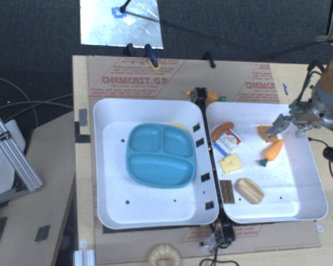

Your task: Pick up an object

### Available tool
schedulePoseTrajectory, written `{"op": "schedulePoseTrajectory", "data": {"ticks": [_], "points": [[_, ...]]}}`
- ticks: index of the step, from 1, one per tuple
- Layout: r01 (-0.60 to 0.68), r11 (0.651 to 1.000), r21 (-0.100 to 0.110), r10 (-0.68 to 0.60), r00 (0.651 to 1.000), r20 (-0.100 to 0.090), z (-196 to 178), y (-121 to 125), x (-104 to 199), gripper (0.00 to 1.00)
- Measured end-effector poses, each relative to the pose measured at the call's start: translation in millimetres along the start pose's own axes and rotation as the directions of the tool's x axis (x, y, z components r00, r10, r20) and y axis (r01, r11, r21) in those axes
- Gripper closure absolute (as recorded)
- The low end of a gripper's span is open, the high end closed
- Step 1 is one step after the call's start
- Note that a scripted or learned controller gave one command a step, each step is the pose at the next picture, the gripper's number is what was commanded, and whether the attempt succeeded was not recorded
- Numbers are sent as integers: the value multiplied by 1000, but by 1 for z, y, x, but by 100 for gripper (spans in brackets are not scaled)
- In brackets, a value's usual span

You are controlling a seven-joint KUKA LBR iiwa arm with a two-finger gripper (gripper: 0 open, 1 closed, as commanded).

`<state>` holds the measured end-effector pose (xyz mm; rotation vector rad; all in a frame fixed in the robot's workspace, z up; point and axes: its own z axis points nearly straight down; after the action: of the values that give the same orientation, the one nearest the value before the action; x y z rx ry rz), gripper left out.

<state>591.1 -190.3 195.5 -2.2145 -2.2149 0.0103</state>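
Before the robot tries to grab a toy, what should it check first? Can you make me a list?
1. Gripper is over the right bin, where the toys are: ok.
2. A toy is close by: ok, the carrot lies just below the gripper.
3. Fingers open wide enough: cannot tell.
4. Carrot has room around it: ok, it lies apart from the cheese and the bread roll.
5. Gripper holds nothing already: cannot tell, an orange piece sits right beside it.
6. Blue plate is out of the way: ok, it is in the left bin.
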Motion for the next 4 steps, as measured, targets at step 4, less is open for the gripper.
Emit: {"op": "schedulePoseTrajectory", "data": {"ticks": [4], "points": [[6, 1000, -13, -6, 1000, 3, 111, 19, 2, 0]]}}
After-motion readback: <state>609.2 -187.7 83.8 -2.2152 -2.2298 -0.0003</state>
